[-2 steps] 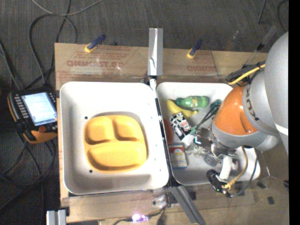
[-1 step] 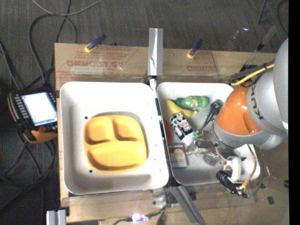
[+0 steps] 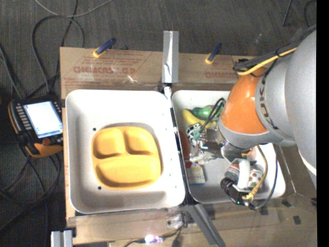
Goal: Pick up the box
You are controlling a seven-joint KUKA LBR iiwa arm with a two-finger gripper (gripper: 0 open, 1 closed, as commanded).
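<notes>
From my seat, the left white plastic bin point(image 3: 77, 153) holds a yellow three-compartment tray point(image 3: 126, 156) lying flat near its middle, well apart from the work. In the right white bin point(image 3: 280, 187), against the left wall, I see a small flat box with a red and yellow printed face point(image 3: 196, 173), which I take to be the box I am after; above it lie a black-and-white patterned item point(image 3: 194, 133) and yellow and green plastic toys point(image 3: 198, 114). The grey arm with the orange band point(image 3: 247, 109) hangs over this bin, and its two-finger gripper point(image 3: 201, 147) sits low among the clutter, just above the box; I cannot tell how the claw stands, as the wrist hides it. My worry is the crowding: with the box tight to the wall and other pieces touching or nearly so, a close could catch a neighbour instead, or one finger could land on the wall and push the box flat.
</notes>
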